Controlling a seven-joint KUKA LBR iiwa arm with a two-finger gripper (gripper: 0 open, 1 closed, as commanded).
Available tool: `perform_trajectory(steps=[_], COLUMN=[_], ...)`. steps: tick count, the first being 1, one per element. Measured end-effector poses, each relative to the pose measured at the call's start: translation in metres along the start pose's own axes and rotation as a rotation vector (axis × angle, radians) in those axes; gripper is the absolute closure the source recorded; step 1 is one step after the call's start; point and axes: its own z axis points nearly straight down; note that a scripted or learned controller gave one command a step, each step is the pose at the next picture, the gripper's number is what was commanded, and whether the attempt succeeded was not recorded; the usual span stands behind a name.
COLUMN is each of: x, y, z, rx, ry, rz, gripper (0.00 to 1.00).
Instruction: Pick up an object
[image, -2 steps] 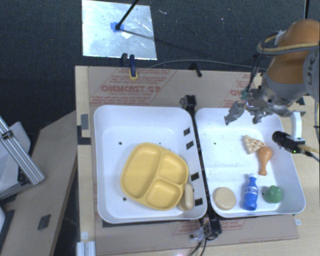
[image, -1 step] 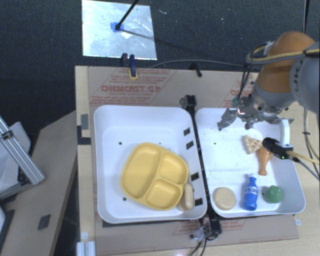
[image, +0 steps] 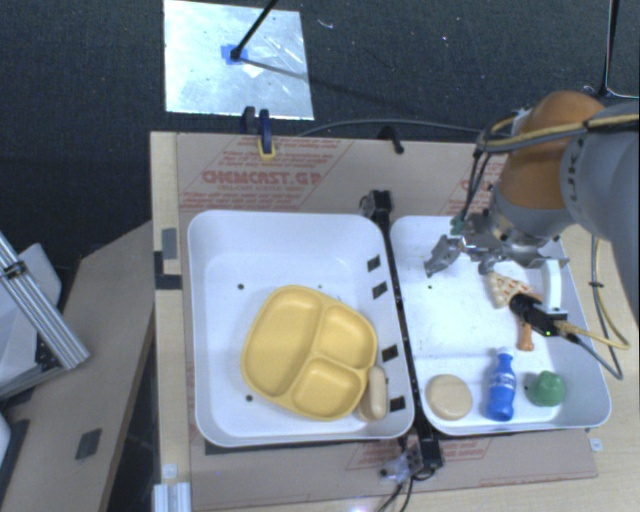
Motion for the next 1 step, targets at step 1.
perform_trajectory(steps=[1], x=[-0.0006], y=[0.0020], z=[0.0417], rx=[-0.001], ry=[0.000], rz=[0.001], gripper=[0.00])
